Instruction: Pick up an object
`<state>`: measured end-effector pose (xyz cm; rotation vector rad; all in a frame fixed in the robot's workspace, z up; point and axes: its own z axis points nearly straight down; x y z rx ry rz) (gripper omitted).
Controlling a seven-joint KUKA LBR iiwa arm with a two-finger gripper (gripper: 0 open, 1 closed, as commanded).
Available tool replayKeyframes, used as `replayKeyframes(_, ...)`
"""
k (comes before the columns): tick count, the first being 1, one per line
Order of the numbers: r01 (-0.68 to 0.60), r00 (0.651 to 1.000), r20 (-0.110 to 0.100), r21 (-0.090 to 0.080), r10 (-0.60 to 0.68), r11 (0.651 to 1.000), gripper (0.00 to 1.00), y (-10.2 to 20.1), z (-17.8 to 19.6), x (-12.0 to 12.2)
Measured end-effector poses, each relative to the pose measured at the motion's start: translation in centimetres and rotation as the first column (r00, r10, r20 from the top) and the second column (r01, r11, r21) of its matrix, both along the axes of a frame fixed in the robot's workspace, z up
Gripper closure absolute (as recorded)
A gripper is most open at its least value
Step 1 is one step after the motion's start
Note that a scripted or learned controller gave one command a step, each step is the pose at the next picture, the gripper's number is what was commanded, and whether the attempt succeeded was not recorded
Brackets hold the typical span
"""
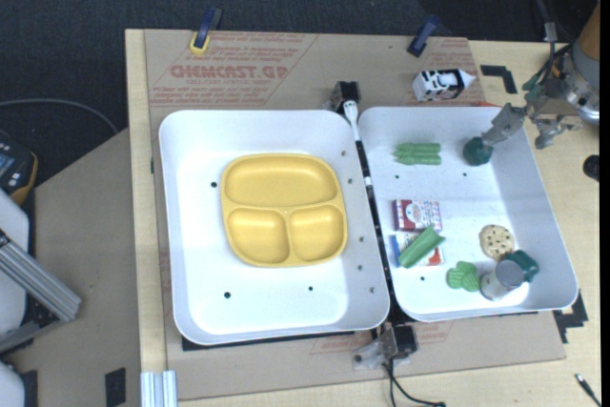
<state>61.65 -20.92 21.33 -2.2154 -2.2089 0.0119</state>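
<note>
Two shallow white plastic bins sit side by side on the brown cardboard-covered bench. The left bin, in the middle of the frame, carries one smooth yellow tray with three rounded compartments. The right bin carries the loose things: one ribbed green piece toward its upper left, one dark green rounded object just right of it, one red and white flat packet in the middle with a long green piece lying partly over its lower edge, one round speckled cookie, one small knobbly green piece, and one grey and teal cylinder at the lower right. The pincer comes in from the upper right of the frame, its grey metal finger slanting down to the dark green rounded object and touching or just beside it; whether the pincer is spread or pressed together cannot be told. One small black and white object lies on the bench above the right bin, and two blue clamps grip the cardboard's far edge.
</note>
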Motion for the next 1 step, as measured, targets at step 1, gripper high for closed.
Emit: replayKeyframes(1, -0.003, 1.000, 0.014, -0.004, 0.003, 1.000, 0.00, 0.05, 0.85, 0.31)
